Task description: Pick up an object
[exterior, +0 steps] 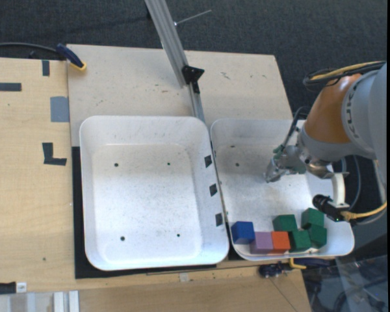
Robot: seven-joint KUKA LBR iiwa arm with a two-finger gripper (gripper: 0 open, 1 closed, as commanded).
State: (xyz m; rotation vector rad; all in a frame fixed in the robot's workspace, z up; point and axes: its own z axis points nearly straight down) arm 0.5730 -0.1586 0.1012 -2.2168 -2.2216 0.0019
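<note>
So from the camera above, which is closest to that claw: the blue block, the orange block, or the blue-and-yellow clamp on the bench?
From the gripper:
1. Orange block, right bin's near edge.
2. Blue block, same bin's near-left corner; nearly a tie with orange.
3. Clamp, far left on the bench.

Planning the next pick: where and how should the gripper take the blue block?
Probably from above, gripping the blue block across its near and far faces. Its left face sits close to the right bin's wall and a purple block touches its right, so those sides look crowded.
</note>
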